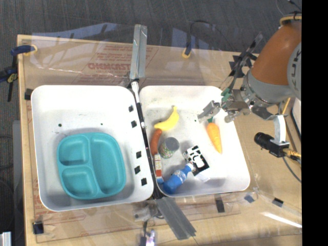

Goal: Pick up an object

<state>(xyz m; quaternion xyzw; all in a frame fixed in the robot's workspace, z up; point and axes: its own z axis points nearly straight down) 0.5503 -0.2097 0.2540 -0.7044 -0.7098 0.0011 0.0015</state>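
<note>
Carrot (pixel 214 136) lies in the right bin (pixel 241 158) by its right wall, green top pointing far, well placed for the arm reaching in from the right. The hand (pixel 218 110) hovers just above that top, fingers apart and clamped on nothing, apparently lining up a grasp. Left of it sit a banana (pixel 169 120), a small can (pixel 168 146) and a blue bottle (pixel 176 180). The left bin (pixel 46 101) holds a teal tray (pixel 91 165). The wooden worktop (pixel 77 55) lies under clear plastic; dark carpet beyond.
</note>
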